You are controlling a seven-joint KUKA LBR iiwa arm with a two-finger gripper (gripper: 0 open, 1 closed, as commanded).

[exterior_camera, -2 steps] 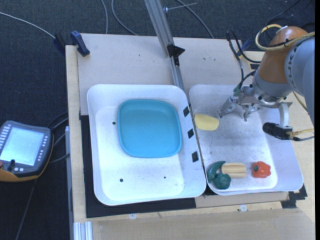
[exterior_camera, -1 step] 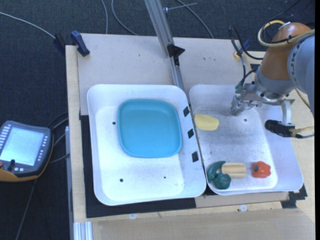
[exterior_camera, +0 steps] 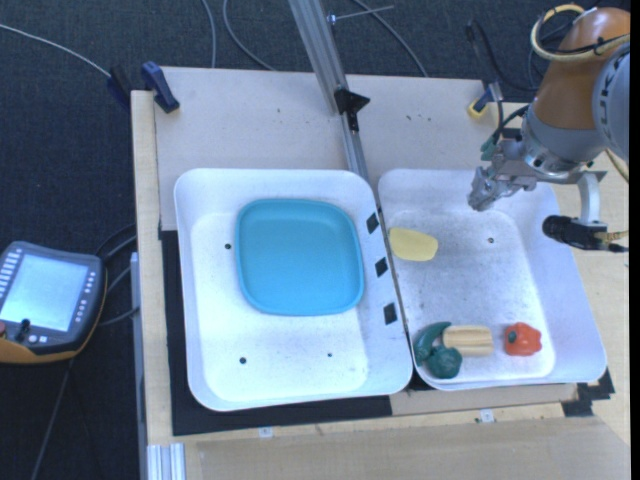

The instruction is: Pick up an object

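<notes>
Gripper (exterior_camera: 483, 196) poised over the upper part of the right bin (exterior_camera: 560, 298), close to its back rim, fingers drawn together with nothing between them. Down-left of the fingertips, near the divide between bins: a pale yellow object (exterior_camera: 413, 244). Well below, along the near wall: a dark green vegetable (exterior_camera: 437, 350) touching a tan block (exterior_camera: 468, 340), and a red pepper (exterior_camera: 521, 339) just beside. Open speckled floor between gripper and that row. Far left: the left bin (exterior_camera: 205, 358) carrying a teal plate (exterior_camera: 299, 256). Beneath both, a pale wooden bench (exterior_camera: 250, 118) on dark carpet (exterior_camera: 60, 168).
</notes>
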